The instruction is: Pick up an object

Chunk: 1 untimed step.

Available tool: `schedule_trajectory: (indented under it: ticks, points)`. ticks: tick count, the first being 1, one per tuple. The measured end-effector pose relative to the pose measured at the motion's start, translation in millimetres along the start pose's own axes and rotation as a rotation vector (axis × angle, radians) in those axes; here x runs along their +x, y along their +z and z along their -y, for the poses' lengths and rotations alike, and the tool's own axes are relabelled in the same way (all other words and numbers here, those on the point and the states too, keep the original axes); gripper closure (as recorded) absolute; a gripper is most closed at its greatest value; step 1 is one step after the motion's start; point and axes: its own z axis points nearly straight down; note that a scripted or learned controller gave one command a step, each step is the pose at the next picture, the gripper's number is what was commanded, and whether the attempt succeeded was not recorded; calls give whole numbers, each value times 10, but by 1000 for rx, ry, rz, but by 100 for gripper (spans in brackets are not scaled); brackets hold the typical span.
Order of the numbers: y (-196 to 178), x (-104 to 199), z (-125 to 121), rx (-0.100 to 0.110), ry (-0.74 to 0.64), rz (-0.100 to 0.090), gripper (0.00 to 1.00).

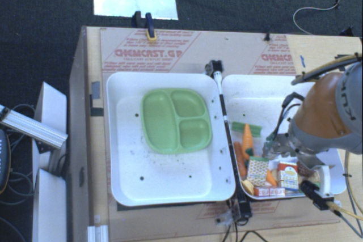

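In the right bin (pixel 255 93) lie several small things near its front left corner: an orange carrot (pixel 247 139), a green piece (pixel 247 128), a speckled green-and-white box (pixel 257 170), a red-and-white carton (pixel 287 174) and a flat red-edged box (pixel 266 191). The arm with its orange band reaches in from the right, and its gripper (pixel 271 150) hangs low over the pile, just right of the carrot and above the speckled box. The wrist hides the fingertips.
The left bin (pixel 122 139) holds a green divided plate (pixel 176 120). A black divider rail (pixel 226 127) runs between the two bins. The back half of the right bin is bare white floor. A metal bracket (pixel 31 127) juts in at the far left.
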Motion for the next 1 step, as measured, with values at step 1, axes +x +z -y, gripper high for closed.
schedule_trajectory:
  ticks: [1]
  points:
    - [0,-4,1,0,0,1,0]
